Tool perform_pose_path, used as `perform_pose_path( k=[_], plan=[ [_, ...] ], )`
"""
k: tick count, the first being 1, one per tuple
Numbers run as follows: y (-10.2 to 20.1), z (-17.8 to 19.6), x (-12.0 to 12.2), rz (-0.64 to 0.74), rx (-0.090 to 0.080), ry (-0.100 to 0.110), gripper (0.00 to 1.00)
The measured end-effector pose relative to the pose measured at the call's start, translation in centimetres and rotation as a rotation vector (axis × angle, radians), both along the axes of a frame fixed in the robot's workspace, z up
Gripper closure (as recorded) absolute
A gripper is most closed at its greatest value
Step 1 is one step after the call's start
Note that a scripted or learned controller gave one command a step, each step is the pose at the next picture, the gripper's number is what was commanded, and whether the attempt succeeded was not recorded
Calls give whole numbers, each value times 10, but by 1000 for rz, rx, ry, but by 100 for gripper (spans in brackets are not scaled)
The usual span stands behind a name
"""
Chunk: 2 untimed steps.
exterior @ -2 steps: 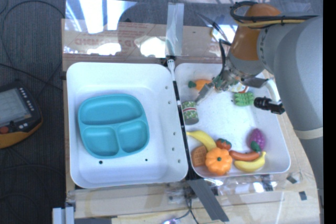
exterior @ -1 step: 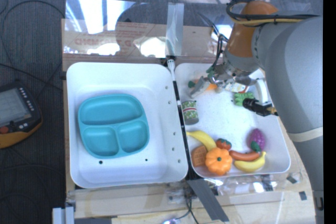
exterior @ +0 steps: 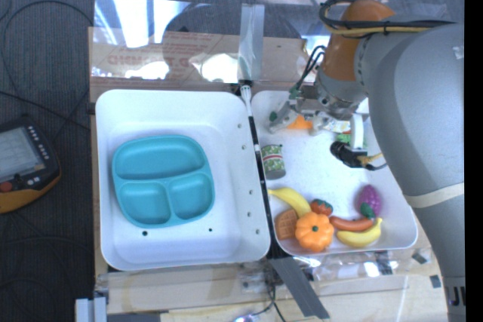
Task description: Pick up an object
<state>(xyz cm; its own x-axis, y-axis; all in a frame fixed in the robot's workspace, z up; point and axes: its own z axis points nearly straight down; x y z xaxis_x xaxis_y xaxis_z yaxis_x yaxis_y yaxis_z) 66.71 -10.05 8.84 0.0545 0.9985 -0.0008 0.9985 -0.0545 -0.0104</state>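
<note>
Grey carpet on the left of the bench, with a handheld controller (exterior: 23, 162) lying on it, orange at its lower edge, a black cable looping above it.

Left bin (exterior: 226, 124): white and shallow. A teal plate (exterior: 162, 179) with three compartments lies flat near the bin's middle, a little toward the left wall.

Right bin (exterior: 317, 170): white, sharing the centre divider.
- Small green can (exterior: 272, 160) upright against the left wall, about halfway along it.
- Yellow banana (exterior: 289, 199) nearer the front, its tip close to the left wall.
- Brown round cookie (exterior: 285, 225) at the front-left corner, touching an orange pumpkin (exterior: 314, 231) on its right.
- Small red fruit (exterior: 321, 207) just behind the pumpkin.
- Red sausage (exterior: 351, 222) lies on a second banana (exterior: 361, 237) along the front edge.
- Purple fruit (exterior: 368, 200) near the right wall, behind the sausage.

Gripper (exterior: 290, 113): low over the back-left corner of the right bin. Cannot tell whether it is spread or pressed together; its lower end is too small and cluttered to read. A small orange piece (exterior: 299, 123) lies on the bin floor just beside it, in that same back corner; contact cannot be judged.

Grey arm (exterior: 423, 124) covers the bin's right side, its orange band (exterior: 355, 41) above the back edge.
</note>
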Motion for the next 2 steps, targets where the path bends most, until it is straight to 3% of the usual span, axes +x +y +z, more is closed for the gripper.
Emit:
perform_pose_path(
  k=[1,2],
  plan=[
    [-1,-1,-1,-169,7,9,0],
    [-2,8,-3,-171,1,18,100]
  ],
)
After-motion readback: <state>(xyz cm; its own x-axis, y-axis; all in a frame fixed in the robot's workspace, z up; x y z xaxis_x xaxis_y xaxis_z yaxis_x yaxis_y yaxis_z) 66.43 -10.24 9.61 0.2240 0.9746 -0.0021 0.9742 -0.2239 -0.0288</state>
